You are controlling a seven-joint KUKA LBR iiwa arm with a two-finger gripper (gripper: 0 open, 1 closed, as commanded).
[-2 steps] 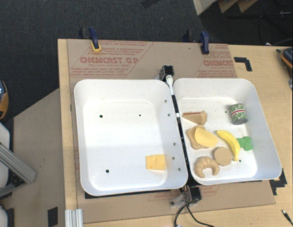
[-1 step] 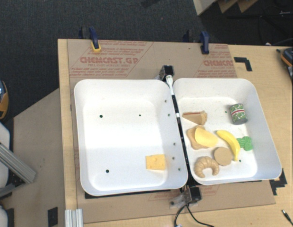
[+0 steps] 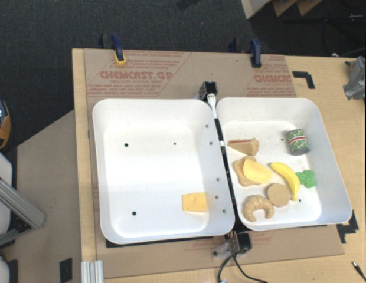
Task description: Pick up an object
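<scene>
Objects for picking lie in both bins, and none of them is lifted. From my screen, the left bin (image 3: 99, 158) holds a single yellow cheese-like block (image 3: 195, 203), lying flat near its front right corner, well apart from everything else.

The right bin (image 3: 332, 158) holds the rest. A tan wedge slice (image 3: 242, 147) lies near the dividing rim. Below it sits a yellow piece on a tan base (image 3: 252, 171). A banana (image 3: 287, 178) lies just beside that on a slant, its lower end touching a round tan bun (image 3: 277, 194). A small green leafy piece (image 3: 307, 178) lies against the banana's right side. A croissant (image 3: 257, 207) sits at the front, touching the bun. A green and white can (image 3: 296, 141) lies tilted towards the back right, apart from the cluster.

At the right edge I see a grey metal part, which I take for the gripper (image 3: 355, 78). It sits outside the right bin, beyond its back right corner, over the brown printed board (image 3: 141, 72). Whether the claw is spread or pressed together I cannot tell. It touches no object.
</scene>
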